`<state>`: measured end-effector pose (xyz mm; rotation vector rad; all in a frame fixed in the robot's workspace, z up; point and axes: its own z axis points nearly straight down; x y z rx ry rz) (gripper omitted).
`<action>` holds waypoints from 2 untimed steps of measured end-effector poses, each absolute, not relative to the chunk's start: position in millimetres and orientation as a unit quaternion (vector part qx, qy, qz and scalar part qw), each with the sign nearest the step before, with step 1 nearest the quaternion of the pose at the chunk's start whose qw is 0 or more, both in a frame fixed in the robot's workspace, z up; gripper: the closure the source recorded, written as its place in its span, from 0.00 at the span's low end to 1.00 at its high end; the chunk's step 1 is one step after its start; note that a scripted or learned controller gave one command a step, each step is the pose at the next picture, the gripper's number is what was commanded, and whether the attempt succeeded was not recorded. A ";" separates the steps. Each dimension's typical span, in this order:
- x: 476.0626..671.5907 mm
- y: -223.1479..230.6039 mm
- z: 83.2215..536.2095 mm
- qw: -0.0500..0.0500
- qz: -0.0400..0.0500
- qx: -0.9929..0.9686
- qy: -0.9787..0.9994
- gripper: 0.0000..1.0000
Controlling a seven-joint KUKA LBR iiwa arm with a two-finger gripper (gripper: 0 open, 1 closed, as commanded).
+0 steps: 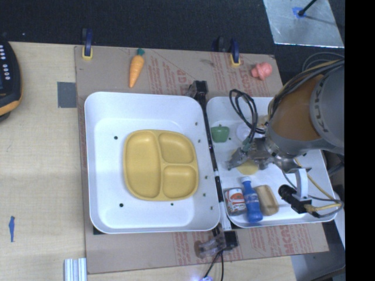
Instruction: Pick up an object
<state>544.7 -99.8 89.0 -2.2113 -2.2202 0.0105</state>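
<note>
- Several small objects lie in the right bin (328, 168): I see a pale yellow piece (248, 168) just under the gripper (245, 157), a green lump (220, 134) up-left of it, and a red-and-white can (235, 201), a blue bottle (252, 202) and a tan block (268, 199) side by side near the front wall.
- I cannot tell how the jaws stand.
- The left bin (105, 157) holds a yellow divided tray (160, 164).
- A toy carrot (136, 68) and a pink toy (262, 70) lie on the cardboard behind the bins.
</note>
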 end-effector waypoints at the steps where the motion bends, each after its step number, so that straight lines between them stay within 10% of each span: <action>1: 547.6 -101.5 102.3 0.000 0.002 -0.705 -0.709 1.00; 2: 547.7 -101.4 101.9 0.000 0.002 -0.705 -0.709 0.00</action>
